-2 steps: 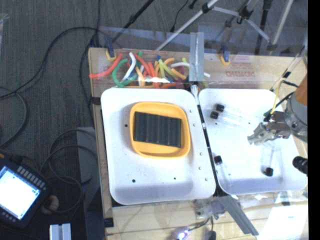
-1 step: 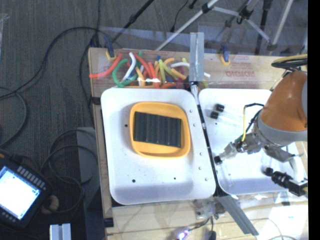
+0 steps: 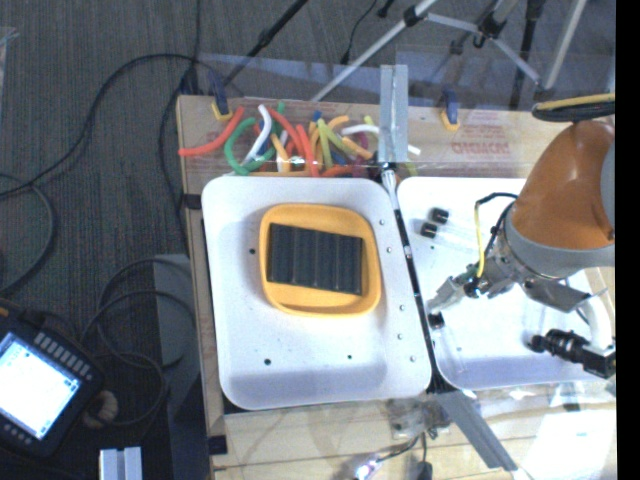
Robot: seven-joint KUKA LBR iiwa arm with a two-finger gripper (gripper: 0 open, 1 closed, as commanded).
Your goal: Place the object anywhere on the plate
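The left bin [image 3: 300, 378] held a yellow plate [image 3: 272, 290] with rounded corners, lying a little back of the bin's middle. A dark ribbed slab [image 3: 316, 259] lay flat on the plate and covered most of its centre, with the yellow rim showing all round it.

The arm [image 3: 565, 203] reached in from the right over the right bin [image 3: 480, 368], its orange band above the grey wrist. The gripper [image 3: 447, 292] sat low over that bin, near its left wall and well apart from the plate. Whether it was open or shut could not be told, and nothing could be seen held in it.

Two small black bits [image 3: 433, 222] lay close together near the back left of the right bin. A black part [image 3: 560, 344] lay toward that bin's front right.

A tangle of coloured cords [image 3: 290, 143], orange, green, white and yellow, lay on the bench [image 3: 200, 138] just behind the left bin. A lit screen [image 3: 32, 378] sat on the floor at the lower left
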